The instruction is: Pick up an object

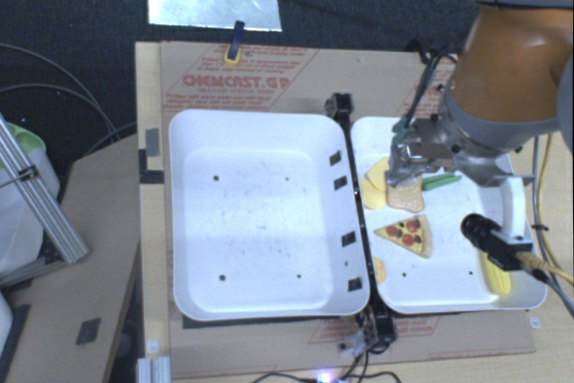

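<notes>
Nearest the camera in the right-hand bin [448, 300], a small yellow scrap [378, 269] lies against the wall by the divider. A long yellow toy [497, 275] sits in the opposite near corner. Both are hard against walls, so I judge them poor picks: my pincer would meet the rim before it closed on them.

A little further in, the toy pizza slice [405, 234] lies flat on open floor, its tip pointing towards the divider, apart from its neighbours.

Just beyond it is the toy bread slice [404, 196], the thing I am going for. It lies flat beside some pale yellow slices [374, 180] and may overlap them. My pincer [408, 159] hangs directly over the bread's far edge, low to the bin floor. I cannot tell whether it is released or clenched, nor whether it touches the bread. A green toy stick [439, 182] lies just beside it, under my wrist, close enough to get caught up in a grab.

The left-hand bin [184, 220] lies alongside, presumably the drop side. Furthest back, a cardboard sheet [269, 72] pokes out from under both bins.
</notes>
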Available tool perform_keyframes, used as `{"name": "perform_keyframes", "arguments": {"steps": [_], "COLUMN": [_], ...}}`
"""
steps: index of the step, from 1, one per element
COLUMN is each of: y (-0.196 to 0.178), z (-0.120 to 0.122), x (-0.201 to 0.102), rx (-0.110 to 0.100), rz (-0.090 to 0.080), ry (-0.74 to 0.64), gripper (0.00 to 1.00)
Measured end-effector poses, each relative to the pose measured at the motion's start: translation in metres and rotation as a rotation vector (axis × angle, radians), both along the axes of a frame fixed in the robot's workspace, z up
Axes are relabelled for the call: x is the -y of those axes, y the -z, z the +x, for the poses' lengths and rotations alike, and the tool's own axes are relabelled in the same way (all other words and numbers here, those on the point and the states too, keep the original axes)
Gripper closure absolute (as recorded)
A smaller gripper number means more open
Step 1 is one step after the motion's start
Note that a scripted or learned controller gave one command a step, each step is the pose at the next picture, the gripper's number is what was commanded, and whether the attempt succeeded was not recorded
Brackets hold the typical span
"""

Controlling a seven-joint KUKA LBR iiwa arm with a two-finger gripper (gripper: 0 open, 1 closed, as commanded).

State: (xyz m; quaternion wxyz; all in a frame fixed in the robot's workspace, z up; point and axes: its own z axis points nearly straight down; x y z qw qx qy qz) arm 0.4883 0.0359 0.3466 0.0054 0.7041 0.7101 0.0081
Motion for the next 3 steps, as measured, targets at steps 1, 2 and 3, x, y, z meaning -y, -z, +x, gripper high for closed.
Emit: {"name": "perform_keyframes", "arguments": {"steps": [1, 2, 3], "y": [0.052, -0.027, -0.063], "z": [-0.003, -0.001, -0.001], "x": [-0.101, -0.157, -0.091], "rx": [-0.021, -0.010, -0.013], "rz": [-0.001, 0.002, -0.003], "ry": [-0.005, -0.002, 0.012], "gripper": [1.00, 1.00, 1.00]}}
